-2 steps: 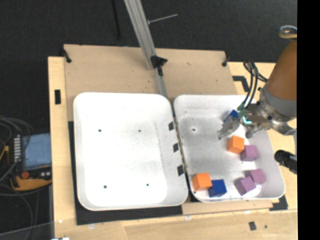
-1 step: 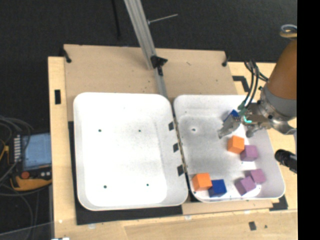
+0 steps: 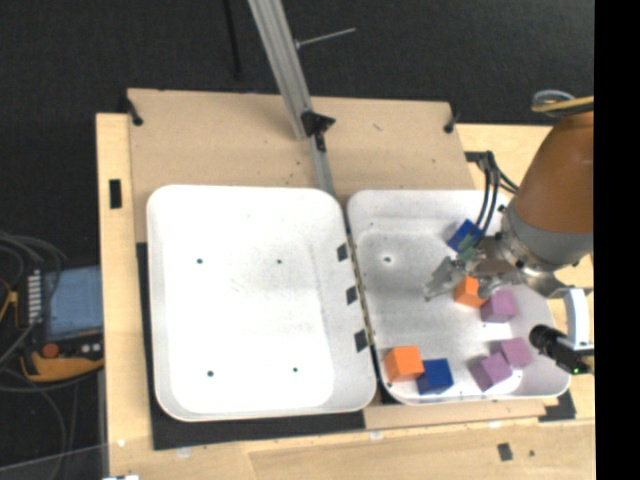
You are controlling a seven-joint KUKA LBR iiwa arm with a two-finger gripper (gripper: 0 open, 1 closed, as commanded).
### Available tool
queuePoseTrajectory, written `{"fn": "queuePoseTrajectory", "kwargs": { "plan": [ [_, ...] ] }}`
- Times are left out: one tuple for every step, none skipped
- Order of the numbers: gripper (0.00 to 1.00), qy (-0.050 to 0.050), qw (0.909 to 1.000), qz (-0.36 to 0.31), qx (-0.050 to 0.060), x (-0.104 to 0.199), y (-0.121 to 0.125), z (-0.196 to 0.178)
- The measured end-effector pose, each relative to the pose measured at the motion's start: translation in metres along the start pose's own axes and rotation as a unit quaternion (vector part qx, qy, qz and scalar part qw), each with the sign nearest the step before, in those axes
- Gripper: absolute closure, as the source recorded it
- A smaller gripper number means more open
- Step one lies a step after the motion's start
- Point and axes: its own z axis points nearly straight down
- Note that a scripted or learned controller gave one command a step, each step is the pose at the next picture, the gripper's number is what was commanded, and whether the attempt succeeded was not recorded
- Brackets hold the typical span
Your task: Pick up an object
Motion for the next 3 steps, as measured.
{"fn": "queuePoseTrajectory", "kwargs": {
  "plan": [
    [0.00,0.000,1.0000,0.001,0.000,0.008,-0.002,0.058],
    [0.00,0.000,1.0000,0.000,0.000,0.002,-0.007,0.102],
    [1.00,0.001,1.0000,0.004,-0.005,0.002,-0.004,0.089]
  ]
}}
